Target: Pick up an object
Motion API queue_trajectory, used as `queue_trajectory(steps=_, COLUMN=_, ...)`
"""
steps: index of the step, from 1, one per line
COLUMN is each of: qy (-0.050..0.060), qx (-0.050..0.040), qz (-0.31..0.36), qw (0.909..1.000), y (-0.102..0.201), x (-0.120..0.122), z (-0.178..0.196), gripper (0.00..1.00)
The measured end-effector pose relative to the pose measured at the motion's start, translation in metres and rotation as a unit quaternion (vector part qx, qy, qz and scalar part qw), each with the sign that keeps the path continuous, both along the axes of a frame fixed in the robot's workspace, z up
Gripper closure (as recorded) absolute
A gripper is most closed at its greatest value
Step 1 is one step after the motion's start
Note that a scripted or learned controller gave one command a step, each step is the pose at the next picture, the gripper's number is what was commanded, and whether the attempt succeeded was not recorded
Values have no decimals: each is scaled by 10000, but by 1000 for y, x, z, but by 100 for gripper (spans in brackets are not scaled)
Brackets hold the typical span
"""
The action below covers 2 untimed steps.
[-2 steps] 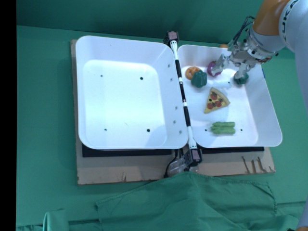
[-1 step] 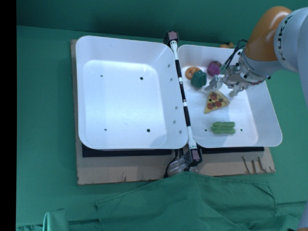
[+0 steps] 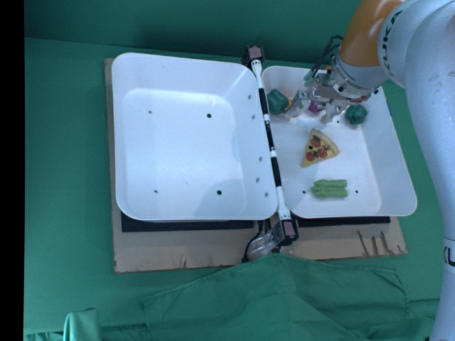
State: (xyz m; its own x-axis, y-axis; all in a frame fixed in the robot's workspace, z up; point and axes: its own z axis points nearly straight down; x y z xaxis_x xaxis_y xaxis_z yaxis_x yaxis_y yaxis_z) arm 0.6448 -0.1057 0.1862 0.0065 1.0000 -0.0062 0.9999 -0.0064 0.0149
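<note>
Green cloth surrounds your two white bins; the right bin holds a pizza slice toy, a green bean pod toy and dark green pieces. Your gripper hovers low near the far wall (I cannot tell its grip state). You look mid-approach; next, descend onto one piece. No readable writing.

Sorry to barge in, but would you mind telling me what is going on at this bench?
A grey arm reaches in from the right, and its gripper is down at the far end of the right bin, among a few small toys. A dark green toy lies to its left and another green one to its right. A pizza slice and green beans lie nearer the front, untouched.
</note>
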Motion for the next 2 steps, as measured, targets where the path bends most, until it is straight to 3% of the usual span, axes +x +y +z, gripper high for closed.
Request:
queue_trajectory(steps=1, qy=-29, qx=3, qz=4, qw=10000, y=3, x=-90, z=1, gripper=0)
queue_trajectory(steps=2, qy=-16, qx=16, qz=22, qw=10000, y=2, x=-88, z=-1, gripper=0)
